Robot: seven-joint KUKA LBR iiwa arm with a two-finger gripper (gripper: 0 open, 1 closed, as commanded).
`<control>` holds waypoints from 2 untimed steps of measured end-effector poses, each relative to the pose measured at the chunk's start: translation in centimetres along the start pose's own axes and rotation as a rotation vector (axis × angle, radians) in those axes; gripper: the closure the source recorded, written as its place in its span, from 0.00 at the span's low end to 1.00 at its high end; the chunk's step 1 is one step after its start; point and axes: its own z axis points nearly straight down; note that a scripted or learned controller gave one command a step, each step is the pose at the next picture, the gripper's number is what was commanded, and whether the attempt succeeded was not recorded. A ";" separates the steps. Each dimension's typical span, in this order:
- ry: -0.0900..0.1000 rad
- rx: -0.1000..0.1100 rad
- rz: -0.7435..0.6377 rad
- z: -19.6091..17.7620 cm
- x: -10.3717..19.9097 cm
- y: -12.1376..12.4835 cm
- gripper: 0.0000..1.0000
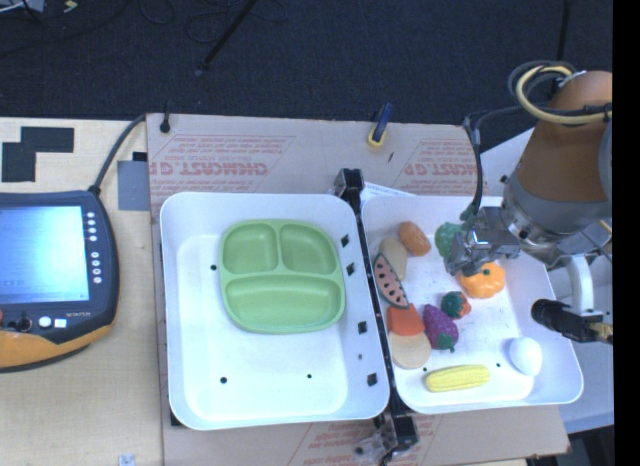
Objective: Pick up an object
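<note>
You're looking at a pick that isn't finished: nothing is lifting clear, every toy is sitting in the right bin (560, 391). The gripper (468, 250) is hanging low over that bin's upper right, right by the orange pumpkin (484, 280), which is lying just below and to its right, and the green piece (447, 235), sitting at its left. Whether the claw is apart or closed, you can't tell from this angle. The corn (457, 378), egg (524, 356) and grapes (440, 326) are lying nearer the front, well clear. Grasp and lift are still pending. The green plate (282, 276) is sitting in the left bin (195, 374).
</note>
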 end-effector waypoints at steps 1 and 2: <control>0.000 0.003 0.000 1.8 4.6 -3.2 1.00; -0.002 -0.001 0.004 1.5 4.4 -2.9 1.00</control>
